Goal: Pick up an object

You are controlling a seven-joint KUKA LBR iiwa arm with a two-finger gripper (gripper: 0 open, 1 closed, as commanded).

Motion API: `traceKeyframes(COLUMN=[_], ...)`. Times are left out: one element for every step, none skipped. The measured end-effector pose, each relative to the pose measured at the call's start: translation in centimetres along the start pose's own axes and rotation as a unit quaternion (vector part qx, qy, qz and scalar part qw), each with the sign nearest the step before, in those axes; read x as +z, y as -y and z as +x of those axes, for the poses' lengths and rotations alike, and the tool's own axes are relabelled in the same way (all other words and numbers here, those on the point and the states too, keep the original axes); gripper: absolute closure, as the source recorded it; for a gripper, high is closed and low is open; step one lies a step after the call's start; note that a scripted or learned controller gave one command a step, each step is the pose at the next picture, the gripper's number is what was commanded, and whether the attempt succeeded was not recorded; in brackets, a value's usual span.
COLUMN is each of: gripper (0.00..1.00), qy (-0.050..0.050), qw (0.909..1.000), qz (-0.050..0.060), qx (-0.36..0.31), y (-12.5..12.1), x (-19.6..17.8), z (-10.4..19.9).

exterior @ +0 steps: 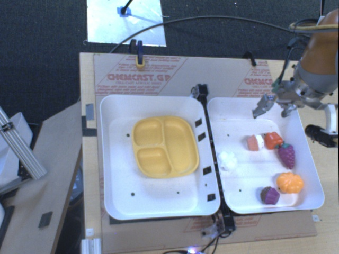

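Note:
The right bin (241,205) holds several toy foods. There is a salmon-and-white piece (255,142), a red-orange piece (273,140), purple grapes (286,155), an orange pumpkin (290,182), a small purple item (270,195) and a white lump (228,160). My gripper (275,108) hovers over the bin's far edge, above and behind the salmon and red pieces. It is open, its fingers spread with nothing between them.
A yellow divided plate (164,146) lies in the left bin (116,194). A black hinge strip (209,152) runs between the bins. Cables arc over the back of the bench, and a metal rail (18,147) stands at the left.

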State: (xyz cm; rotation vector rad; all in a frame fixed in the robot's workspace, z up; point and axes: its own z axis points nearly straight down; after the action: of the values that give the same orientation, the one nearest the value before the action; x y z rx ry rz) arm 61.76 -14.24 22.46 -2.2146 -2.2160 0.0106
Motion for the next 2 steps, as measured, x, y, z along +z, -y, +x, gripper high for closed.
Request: traceKeyframes(gripper=[0.00,0.00], qy=[0.001,0.001], qw=[1.0000,1.0000], qz=[-0.006,-0.005], qx=[-0.001,-0.001], y=[-0.2,-1.3], x=[-0.8,4.3], z=[0.0,-0.2])
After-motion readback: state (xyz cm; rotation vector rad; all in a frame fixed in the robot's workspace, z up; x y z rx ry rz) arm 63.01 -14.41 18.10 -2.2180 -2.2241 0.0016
